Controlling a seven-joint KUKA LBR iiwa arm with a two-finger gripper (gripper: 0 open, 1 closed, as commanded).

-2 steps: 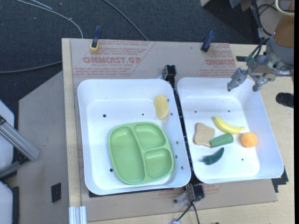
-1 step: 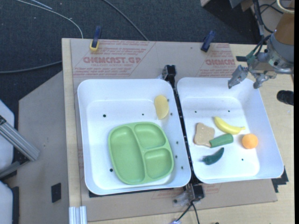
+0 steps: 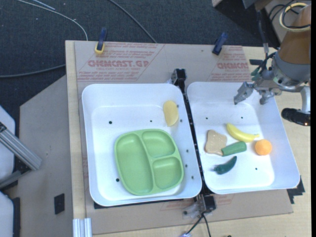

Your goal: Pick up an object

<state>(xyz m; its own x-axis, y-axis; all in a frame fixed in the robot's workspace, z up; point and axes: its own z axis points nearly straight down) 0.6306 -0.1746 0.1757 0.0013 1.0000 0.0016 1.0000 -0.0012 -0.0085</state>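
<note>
My gripper (image 3: 253, 95) hangs open over the far edge of the right bin (image 3: 266, 181), its two grey fingers spread with nothing between them. Below it in that bin lie a yellow banana (image 3: 240, 133), an orange ball (image 3: 263, 147), a tan slice of bread (image 3: 216, 142), a light green cucumber (image 3: 233, 148) and a dark green pepper (image 3: 226, 166). The banana is the nearest of these to the gripper, a short way toward the front.
The left bin (image 3: 98, 107) holds a green divided plate (image 3: 148, 160) and a pale yellow piece (image 3: 171, 112) near its right wall. Black clips (image 3: 178, 76) sit between the bins. Blue clamps (image 3: 219, 43) hold the cardboard at the back.
</note>
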